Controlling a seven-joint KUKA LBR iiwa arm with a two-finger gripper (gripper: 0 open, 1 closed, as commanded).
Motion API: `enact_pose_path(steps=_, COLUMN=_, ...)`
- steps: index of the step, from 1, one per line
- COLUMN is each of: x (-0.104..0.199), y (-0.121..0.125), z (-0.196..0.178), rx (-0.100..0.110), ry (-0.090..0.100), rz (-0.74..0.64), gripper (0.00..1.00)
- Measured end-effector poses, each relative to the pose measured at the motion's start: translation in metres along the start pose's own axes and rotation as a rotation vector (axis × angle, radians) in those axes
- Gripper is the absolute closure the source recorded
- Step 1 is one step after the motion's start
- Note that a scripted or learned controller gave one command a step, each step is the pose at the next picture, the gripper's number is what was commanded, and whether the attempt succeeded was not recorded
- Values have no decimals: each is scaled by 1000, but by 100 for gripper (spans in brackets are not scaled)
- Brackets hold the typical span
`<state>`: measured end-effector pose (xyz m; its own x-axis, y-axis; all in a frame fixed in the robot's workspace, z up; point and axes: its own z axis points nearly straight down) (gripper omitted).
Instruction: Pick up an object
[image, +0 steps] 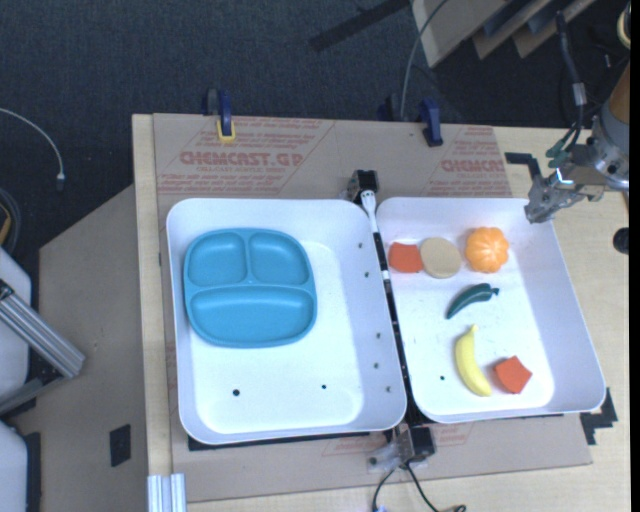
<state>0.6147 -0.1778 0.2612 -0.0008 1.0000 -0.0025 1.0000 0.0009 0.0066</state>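
Observation:
The right bin (570, 300) holds several items. An orange-red block (405, 257), a beige round disc (440, 257) and an orange (487, 249) lie in a row along its far side. A dark green pepper (470, 299) lies in the middle. A banana (470, 362) and a red-orange block (513, 375) sit near the front. My gripper (541, 205) hangs over the bin's far right corner, to the right of the orange and apart from it, with nothing visibly in it.
The left bin (340, 370) holds a blue divided plate (250, 287) in its far left part. Blue clamps (225, 115) (430, 120) stand at the board's far edge. A black bracket (366, 185) sits between the bins at the back.

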Motion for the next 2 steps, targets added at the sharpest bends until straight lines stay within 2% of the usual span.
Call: enact_pose_path(steps=2, x=111, y=-27, z=26, rx=10, ry=6, rz=-5, gripper=100)
